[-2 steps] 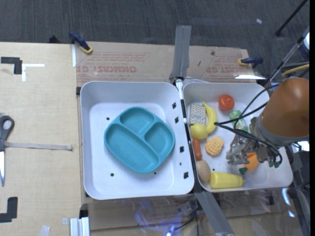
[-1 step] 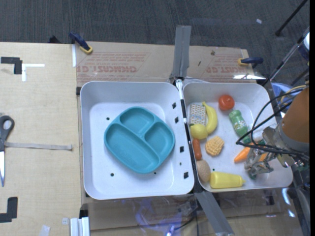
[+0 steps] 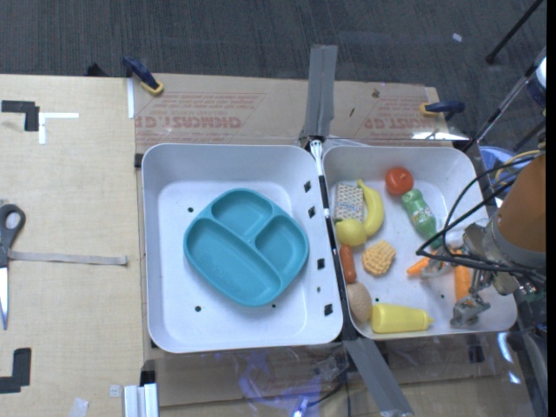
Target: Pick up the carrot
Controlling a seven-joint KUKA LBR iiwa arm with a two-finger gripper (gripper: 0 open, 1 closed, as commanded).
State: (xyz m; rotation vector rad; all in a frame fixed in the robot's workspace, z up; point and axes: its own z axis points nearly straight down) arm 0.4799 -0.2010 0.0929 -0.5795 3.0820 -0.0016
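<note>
The carrot (image 3: 419, 267) is a small orange piece lying in the right bin (image 3: 452, 159), towards its front right. Only its left tip shows plainly, since black cables and the wrist cover the rest. Another orange patch (image 3: 461, 281) shows just right of it, under the wrist; I cannot tell whether it belongs to the carrot. My gripper (image 3: 469, 307) hangs low over the bin's front right corner, just right of and in front of the carrot tip. Nothing shows clearly inside it.
The right bin also holds a red tomato (image 3: 399, 180), green bottle (image 3: 419, 211), banana (image 3: 372, 208), lemon (image 3: 351, 231), yellow waffle piece (image 3: 379, 257), sausage (image 3: 347, 263) and yellow bottle (image 3: 400, 318). A blue divided plate (image 3: 247, 246) lies in the left bin (image 3: 165, 302).
</note>
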